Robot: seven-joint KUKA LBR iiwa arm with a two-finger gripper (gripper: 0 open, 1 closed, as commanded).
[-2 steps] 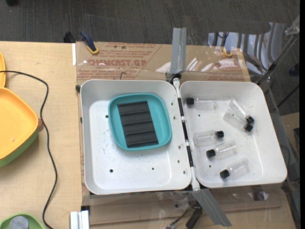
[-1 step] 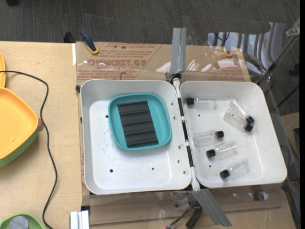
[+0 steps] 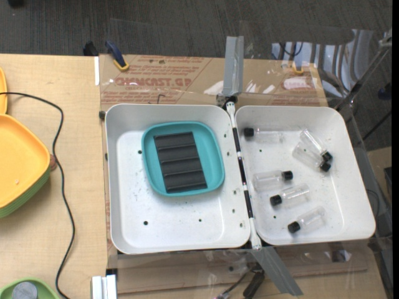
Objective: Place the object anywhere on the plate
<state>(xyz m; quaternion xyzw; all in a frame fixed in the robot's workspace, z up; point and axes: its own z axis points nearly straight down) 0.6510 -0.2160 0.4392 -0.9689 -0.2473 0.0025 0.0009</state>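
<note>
1. Nearest the lens, at the bottom edge, a green round thing [image 3: 25, 289] and a white block [image 3: 103, 286] are both cut off, so neither can be identified.
2. Left bin [image 3: 124, 223]: a teal plate [image 3: 212, 164] lies in its upper middle, with a dark ridged slab [image 3: 180, 161] covering most of its centre. What the slab is made of is unclear.
3. Right bin [image 3: 349, 223]: five small clear tubes with black caps lie scattered on its floor, well apart from the plate and separated from it by the bins' meeting walls.
   - One tube [image 3: 267, 136] at the upper left is so clear that mostly its cap is visible.
   - Another tube [image 3: 312, 147] lies tilted at the upper right.
   - Three more lie lower down: [image 3: 271, 179], [image 3: 294, 195] and [image 3: 310, 218].
4. No tube is on the plate.
5. Whether the hand is released or clenched cannot be told.
6. On the table [image 3: 62, 104], a stack of yellow dishes [image 3: 19, 161] is cut off by the left edge, and a black cable [image 3: 62, 185] runs past it.
7. Printed cardboard [image 3: 162, 80] lies behind the bins; its lettering is partly washed out by glare.
</note>
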